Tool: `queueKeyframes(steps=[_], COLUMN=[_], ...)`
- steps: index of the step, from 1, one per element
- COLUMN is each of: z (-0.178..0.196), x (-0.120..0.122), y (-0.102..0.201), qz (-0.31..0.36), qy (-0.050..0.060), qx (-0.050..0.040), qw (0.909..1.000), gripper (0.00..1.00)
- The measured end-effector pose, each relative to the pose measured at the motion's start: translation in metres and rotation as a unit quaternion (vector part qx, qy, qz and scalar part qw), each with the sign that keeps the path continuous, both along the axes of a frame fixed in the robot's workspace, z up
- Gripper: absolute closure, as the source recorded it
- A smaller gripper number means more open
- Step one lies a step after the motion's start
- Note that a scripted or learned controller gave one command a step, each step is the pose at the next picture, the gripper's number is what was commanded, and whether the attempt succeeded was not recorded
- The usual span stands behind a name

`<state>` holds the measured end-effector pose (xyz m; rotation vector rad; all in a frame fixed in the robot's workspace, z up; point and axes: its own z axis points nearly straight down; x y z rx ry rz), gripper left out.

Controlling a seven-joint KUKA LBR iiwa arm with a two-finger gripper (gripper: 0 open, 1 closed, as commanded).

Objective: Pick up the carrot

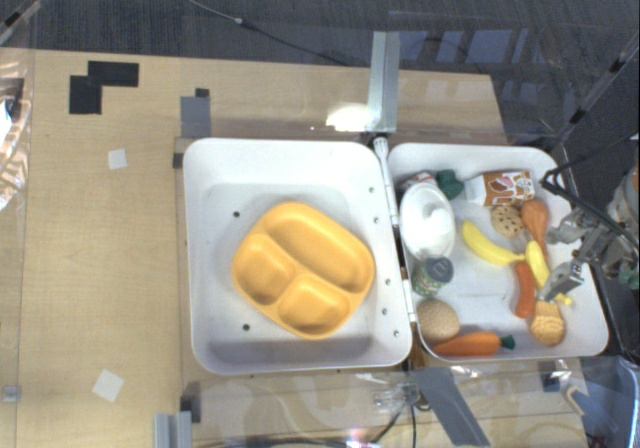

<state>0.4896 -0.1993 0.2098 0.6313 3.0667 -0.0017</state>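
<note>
The carrot (468,343), orange with a green stub at its right end, lies flat along the near wall of the right bin (590,344). My gripper (563,257) hangs over that bin's right side, up and to the right of the carrot and apart from it. Its fingers are spread, one finger (570,232) farther back and the other nearer the front, with nothing held between them. A small yellow piece (537,262) and a red-orange sausage-like piece (524,289) lie just left of the fingertips.
The right bin is crowded: a white bottle (426,217), a banana (487,244), a snack packet (507,186), a can (432,274), a brown ball (437,319) touching the carrot's left end, and a waffle piece (547,324). The left bin (210,186) holds a yellow divided plate (303,267).
</note>
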Motion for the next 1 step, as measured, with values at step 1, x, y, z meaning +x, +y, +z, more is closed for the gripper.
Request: queueKeyframes(steps=[1], z=[-0.1001], x=[-0.0028], y=[-0.0054], qz=[0.007], qy=[0.005], qx=[0.0022], qw=[1.0000], gripper=[0.00])
